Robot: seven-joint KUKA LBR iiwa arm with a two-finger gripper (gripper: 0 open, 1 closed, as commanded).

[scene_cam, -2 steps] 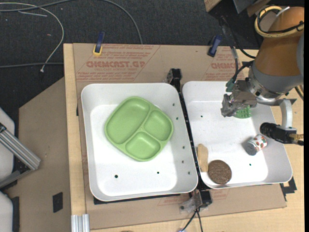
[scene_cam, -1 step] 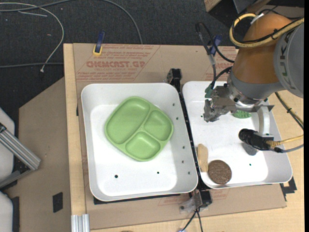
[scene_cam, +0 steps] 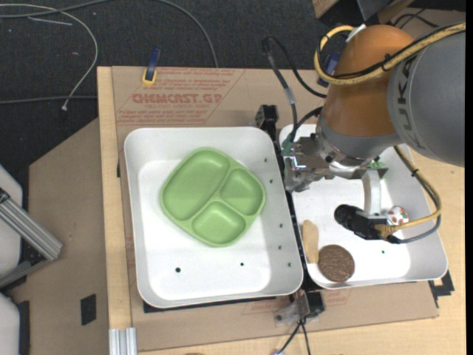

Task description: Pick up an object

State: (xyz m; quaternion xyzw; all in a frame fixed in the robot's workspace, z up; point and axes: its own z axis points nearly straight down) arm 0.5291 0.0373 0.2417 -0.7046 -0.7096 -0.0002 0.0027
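Green divided plate (scene_cam: 213, 196) lies flat near the middle of the left bin (scene_cam: 140, 220), with nothing else beside it. Three smaller things sit in the right bin (scene_cam: 421, 261): a brown round disc (scene_cam: 335, 262) near the front edge, a tan stick (scene_cam: 310, 241) just beside it against the bin's left wall, and a small white and red ball (scene_cam: 397, 214) further right. The arm (scene_cam: 369, 87) hangs over the back half of the right bin, with the gripper (scene_cam: 303, 167) low by that bin's left wall, behind the tan stick. From above, the wrist hides its tip, so I cannot tell how far it is open, and nothing can be seen in its hold.

By my judgement this is the approach step, with no object picked yet. The tan stick and the disc are the nearest candidates. The next move calls for lining up over one of them and coming straight down. The stick lies tight against the wall and the disc is flat, so either grasp could slip
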